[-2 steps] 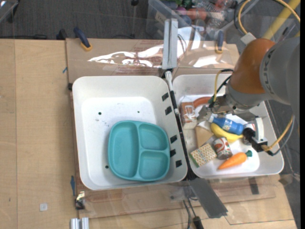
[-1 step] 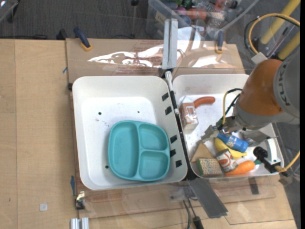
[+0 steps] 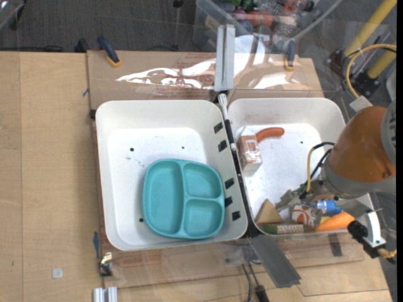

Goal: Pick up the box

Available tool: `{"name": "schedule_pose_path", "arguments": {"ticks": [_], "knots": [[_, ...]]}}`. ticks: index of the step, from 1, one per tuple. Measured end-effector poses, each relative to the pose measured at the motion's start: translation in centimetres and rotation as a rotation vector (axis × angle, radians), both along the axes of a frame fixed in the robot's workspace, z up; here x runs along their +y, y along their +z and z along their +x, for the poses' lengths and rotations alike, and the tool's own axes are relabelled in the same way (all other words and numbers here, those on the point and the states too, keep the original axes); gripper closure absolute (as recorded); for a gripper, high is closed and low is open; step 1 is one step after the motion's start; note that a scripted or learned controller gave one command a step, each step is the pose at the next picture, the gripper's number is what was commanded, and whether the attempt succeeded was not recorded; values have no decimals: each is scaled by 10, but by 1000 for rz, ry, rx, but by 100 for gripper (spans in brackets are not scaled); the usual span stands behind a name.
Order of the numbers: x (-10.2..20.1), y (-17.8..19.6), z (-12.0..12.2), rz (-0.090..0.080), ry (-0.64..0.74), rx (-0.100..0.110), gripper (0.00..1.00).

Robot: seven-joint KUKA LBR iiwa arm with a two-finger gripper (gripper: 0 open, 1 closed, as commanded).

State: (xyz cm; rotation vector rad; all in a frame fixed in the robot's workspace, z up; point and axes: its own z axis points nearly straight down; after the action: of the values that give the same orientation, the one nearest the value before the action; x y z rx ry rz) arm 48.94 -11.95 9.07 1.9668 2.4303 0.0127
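Note:
The box is small, brown and white, and lies in the right bin against its left wall, near the divider. The arm's orange band hangs over the bin's right side. Below it, my gripper is low over the bin's front, among a cluster of small objects. It stands well to the front right of the box, and nothing shows that it holds anything. The wrist hides most of the gripper.
An orange sausage lies just behind the box. At the right bin's front are a brown cardboard wedge, a small ball, a carrot and a blue-capped item. The left bin holds a teal divided plate.

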Motion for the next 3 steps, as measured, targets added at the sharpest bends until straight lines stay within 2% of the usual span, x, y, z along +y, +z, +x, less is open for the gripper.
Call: {"name": "schedule_pose_path", "arguments": {"ticks": [1, 2, 3], "knots": [[-12, 1, 74, 1, -3, 1, 0], [-83, 2, 165, 2, 33, 2, 0], [12, 0, 130, 0, 96, 4, 0]]}}
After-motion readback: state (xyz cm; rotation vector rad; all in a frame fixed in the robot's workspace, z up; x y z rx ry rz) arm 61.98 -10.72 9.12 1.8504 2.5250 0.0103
